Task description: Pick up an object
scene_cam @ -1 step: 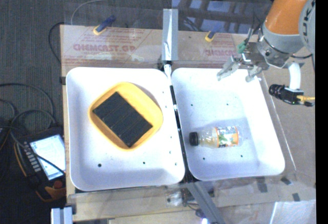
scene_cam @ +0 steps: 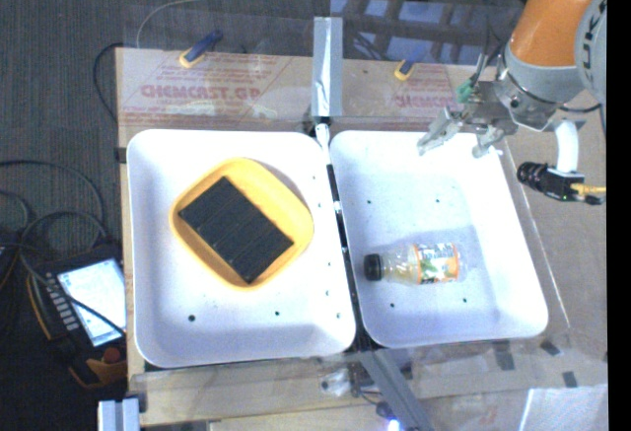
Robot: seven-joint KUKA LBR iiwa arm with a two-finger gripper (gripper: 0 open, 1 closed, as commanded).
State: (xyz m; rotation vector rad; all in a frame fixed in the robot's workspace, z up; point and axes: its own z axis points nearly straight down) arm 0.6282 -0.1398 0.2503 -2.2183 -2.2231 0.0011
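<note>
Small clear plastic bottle (scene_cam: 419,263) w/ black cap & orange label lies on its side at 5 o'clock, in the right shallow white bin (scene_cam: 493,311). Two-finger gripper (scene_cam: 459,132) hangs at 1 o'clock over that bin's far rim, fingers spread, nothing between them. Best approach, imo: drop over bottle's midsection, jaws across its narrow width, since it may roll. Count: 1 bottle, 2 bins, 1 yellow dish w/ dark ribbed square pad (scene_cam: 237,230) in left bin at 8 o'clock.
</note>
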